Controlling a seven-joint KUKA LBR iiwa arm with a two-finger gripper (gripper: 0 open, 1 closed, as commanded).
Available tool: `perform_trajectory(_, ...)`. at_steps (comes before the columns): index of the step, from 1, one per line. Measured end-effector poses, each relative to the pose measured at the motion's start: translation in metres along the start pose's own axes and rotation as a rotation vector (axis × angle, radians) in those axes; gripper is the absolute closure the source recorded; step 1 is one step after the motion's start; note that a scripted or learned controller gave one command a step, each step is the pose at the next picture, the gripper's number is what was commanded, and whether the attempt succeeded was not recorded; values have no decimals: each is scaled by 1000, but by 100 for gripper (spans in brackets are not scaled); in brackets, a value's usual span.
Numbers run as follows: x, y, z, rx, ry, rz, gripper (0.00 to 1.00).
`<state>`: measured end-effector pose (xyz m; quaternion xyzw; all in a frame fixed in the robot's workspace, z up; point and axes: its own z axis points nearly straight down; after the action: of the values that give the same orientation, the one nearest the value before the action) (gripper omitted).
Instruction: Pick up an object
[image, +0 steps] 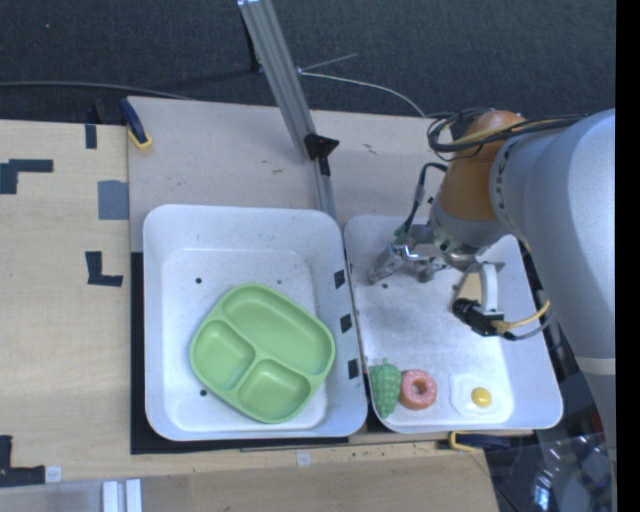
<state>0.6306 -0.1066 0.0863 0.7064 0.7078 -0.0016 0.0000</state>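
Hard to tell how far the jaws stand apart: metal fingertips of the gripper (388, 266) blurred and small from above, nothing seen between them. Hanging over the upper left part of the right bin (530, 400), close to the wall shared with the left bin (160, 300), above bare white floor. Grey arm (560, 200) with its orange band (470, 185) reaching in from 3 o'clock.

Candidate objects all at about 6 o'clock from the jaws, well apart from them, lined along the near wall of the right bin: a green knobbly toy (385, 389) tucked into the corner, a pink ring doughnut (417, 389) touching or just beside it, then a fried-egg toy (479, 397) a little further toward 4 o'clock. In the left bin, toward 8 o'clock, a green divided plate (262, 352), flat and broad, likely a poor fit for two fingers.

For a clean pick, probably best: travel toward 6 o'clock, jaws wide before descent, centred on one item only. Egg likely the easiest, standing apart from its neighbours; green toy risky, crowded by wall and doughnut.
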Motion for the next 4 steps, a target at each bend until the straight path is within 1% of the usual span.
perform_trajectory(1,1,0,-12,0,2,-2,100)
perform_trajectory(2,4,-8,-61,-5,3,1,100)
perform_trajectory(3,9,-2,-107,-6,2,-1,100)
perform_trajectory(4,10,-3,-171,-8,2,0,100)
